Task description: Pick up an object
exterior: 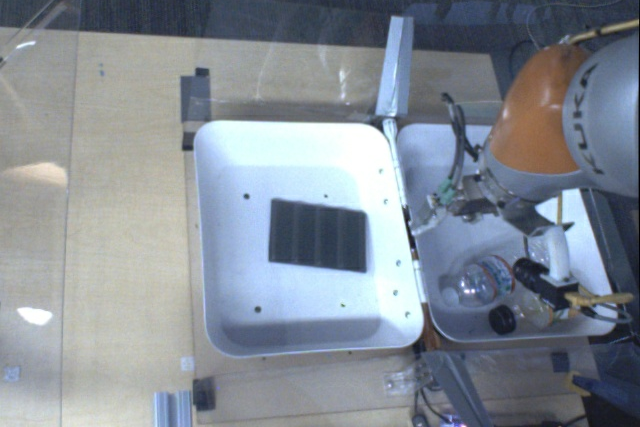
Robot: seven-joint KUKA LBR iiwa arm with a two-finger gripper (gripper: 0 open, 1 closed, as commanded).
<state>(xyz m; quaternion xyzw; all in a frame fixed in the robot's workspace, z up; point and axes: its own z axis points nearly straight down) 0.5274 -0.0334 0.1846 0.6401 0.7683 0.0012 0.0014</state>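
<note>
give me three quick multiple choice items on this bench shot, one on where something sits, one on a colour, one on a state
1. Where does the dark ribbed rectangular pad lie?
A. in the left white bin
B. in the right white bin
C. on the wooden bench

2. What colour is the band above the arm's wrist?
A. blue
B. orange
C. green

3. How does the clear plastic bottle rest?
A. standing upright
B. lying on its side
C. hanging from the arm

Answers:
1 A: the dark ribbed rectangular pad sits mid-floor of the left white bin.
2 B: the band is orange.
3 B: the clear plastic bottle lies flat on the floor of the right white bin.
</note>
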